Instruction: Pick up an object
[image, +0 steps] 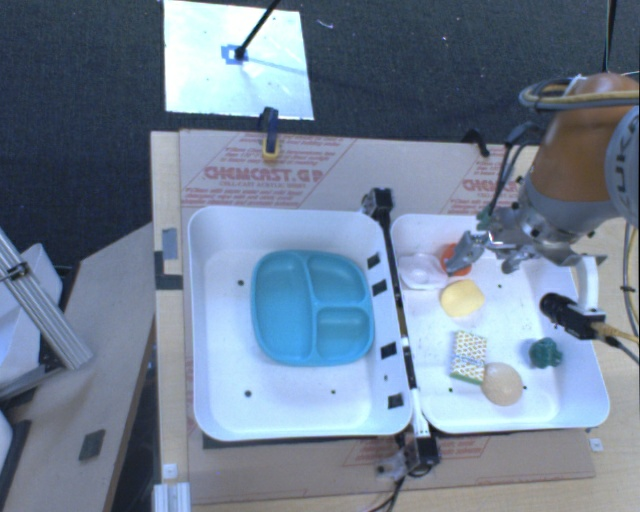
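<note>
a grey arm wears a broad orange band above its silver metal gripper; a yellow cable loops over the band, and thin black wires run down towards the gripper.

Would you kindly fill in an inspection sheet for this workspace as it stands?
Surface: bench bearing left bin and right bin, side by side.
Job's things: in right bin, yellow lump, patterned block, beige ball, teal piece, orange piece, clear piece.
Clutter: blue plate in left bin.
Grippers: gripper over right bin's far part, beside the orange piece.
Cables: yellow loop atop the arm; black leads at bench front.
Surroundings: dark floor, metal sheet.
</note>
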